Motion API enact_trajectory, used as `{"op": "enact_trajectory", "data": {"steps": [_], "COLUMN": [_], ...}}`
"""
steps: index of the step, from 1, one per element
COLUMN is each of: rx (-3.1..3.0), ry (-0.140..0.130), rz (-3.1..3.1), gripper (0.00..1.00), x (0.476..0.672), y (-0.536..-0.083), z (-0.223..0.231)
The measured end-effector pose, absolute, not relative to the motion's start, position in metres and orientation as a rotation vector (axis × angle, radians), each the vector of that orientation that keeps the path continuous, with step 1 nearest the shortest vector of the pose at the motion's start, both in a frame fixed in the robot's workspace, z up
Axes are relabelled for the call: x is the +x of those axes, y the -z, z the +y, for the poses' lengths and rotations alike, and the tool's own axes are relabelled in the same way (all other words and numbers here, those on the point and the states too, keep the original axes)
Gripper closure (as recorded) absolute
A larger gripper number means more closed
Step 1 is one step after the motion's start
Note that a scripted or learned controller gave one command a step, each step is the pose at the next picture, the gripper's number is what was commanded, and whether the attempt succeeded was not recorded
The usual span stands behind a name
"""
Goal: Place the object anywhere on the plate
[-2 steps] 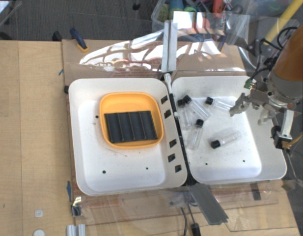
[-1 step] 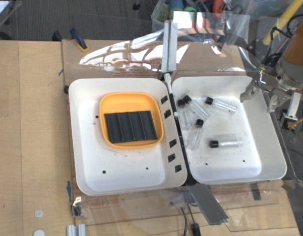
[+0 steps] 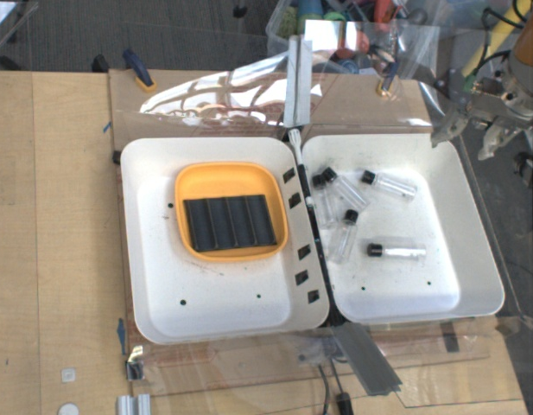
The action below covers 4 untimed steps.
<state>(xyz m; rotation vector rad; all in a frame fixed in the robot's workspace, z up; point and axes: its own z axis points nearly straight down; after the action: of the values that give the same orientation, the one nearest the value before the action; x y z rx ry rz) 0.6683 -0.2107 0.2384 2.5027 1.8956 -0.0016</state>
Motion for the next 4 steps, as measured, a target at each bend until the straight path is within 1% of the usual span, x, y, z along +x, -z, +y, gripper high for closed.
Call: {"op": "enact_trajectory", "data": {"steps": [1,2,3,4], "rx": [2.497,2.302,2.192,2.192], "ry": [0.005,0.0,0.0,0.0], "rz": [1.9,2.132,2.245,2.245], "gripper": [1.0,1.0,1.0,0.0], "x": [0.67,0.668,0.669,0.669], "y": [-0.247,-0.288,-0.34,-0.34], "z": [-0.209,-0.215,-0.216,-0.216]}}
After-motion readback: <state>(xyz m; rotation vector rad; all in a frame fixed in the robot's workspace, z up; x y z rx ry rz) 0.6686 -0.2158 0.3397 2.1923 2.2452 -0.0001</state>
